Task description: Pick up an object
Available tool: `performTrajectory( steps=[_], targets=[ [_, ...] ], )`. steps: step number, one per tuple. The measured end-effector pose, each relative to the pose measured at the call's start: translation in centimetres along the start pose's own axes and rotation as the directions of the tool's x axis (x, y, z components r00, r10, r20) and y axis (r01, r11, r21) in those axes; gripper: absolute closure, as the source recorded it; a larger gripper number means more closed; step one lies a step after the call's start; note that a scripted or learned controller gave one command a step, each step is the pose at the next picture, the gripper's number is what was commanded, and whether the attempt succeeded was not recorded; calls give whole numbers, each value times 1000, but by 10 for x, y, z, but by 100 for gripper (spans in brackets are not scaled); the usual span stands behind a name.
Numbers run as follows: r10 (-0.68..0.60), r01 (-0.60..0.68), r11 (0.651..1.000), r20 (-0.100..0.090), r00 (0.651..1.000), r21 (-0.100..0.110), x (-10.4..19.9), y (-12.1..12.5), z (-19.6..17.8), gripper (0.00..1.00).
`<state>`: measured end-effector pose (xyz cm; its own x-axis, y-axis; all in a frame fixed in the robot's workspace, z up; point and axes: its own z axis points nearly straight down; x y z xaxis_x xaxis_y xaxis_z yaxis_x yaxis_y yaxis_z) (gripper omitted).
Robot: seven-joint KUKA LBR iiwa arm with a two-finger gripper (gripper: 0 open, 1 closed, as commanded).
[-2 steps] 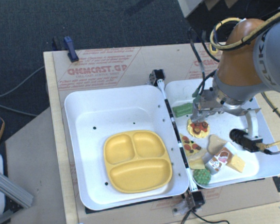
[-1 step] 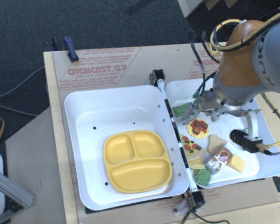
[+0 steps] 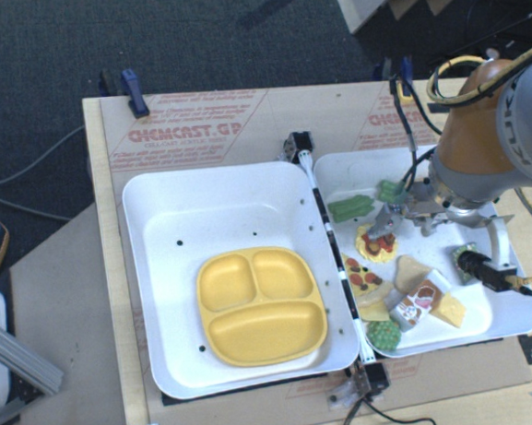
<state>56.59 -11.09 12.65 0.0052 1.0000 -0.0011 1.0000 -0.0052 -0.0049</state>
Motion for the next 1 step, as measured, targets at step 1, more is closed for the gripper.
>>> performTrajectory(
  steps=[1],
  targets=[
    [-7, 7, 1000, -2, 1000, -1, 19, 15, 45, 0]
  ],
)
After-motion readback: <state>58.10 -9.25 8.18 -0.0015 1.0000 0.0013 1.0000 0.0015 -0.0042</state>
